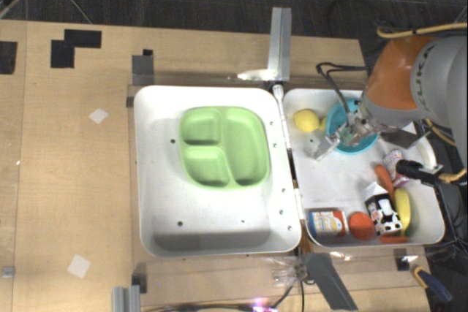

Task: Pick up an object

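Note:
The right bin (330, 185) holds a yellow lemon (307, 120) at its back left, with a blue bowl (357, 145) just right of it. Along the right side lie an orange carrot (383, 177) and a yellow banana (402, 207). At the front stand a black-and-white carton (379, 211), a red tomato (360, 224) and a small orange box (327, 221). My gripper (322, 147) hangs low at the bowl's left rim, just below and right of the lemon. The arm covers much of the bowl. I see nothing held in the gripper.
The left bin (150, 164) holds a green divided plate (223, 146). A metal post (280, 44) stands behind the bins where they meet. Black cables (431, 173) run along the right bin's right edge.

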{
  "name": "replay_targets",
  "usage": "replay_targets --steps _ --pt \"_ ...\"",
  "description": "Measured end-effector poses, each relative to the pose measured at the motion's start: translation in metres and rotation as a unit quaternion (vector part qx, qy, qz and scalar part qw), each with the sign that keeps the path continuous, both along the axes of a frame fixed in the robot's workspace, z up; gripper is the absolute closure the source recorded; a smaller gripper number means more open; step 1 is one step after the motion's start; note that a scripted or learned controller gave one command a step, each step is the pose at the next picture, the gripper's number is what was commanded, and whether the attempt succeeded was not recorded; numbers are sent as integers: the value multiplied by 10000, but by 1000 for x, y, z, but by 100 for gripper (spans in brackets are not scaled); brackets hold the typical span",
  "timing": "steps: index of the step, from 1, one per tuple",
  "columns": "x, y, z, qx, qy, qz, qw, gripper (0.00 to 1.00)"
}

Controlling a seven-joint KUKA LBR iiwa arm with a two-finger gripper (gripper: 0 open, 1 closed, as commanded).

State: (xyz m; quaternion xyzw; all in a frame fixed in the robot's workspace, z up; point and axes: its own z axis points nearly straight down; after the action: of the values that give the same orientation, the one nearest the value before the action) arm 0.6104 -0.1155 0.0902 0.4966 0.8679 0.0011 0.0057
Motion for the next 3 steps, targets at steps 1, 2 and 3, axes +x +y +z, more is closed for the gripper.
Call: replay_targets --steps 1,2,3 --pt "21 5 1 9 149 -550 9984 0" --pt "20 14 0 11 51 -1355 9908 0" --pt "29 22 -1 8 88 -2269 9739 0"
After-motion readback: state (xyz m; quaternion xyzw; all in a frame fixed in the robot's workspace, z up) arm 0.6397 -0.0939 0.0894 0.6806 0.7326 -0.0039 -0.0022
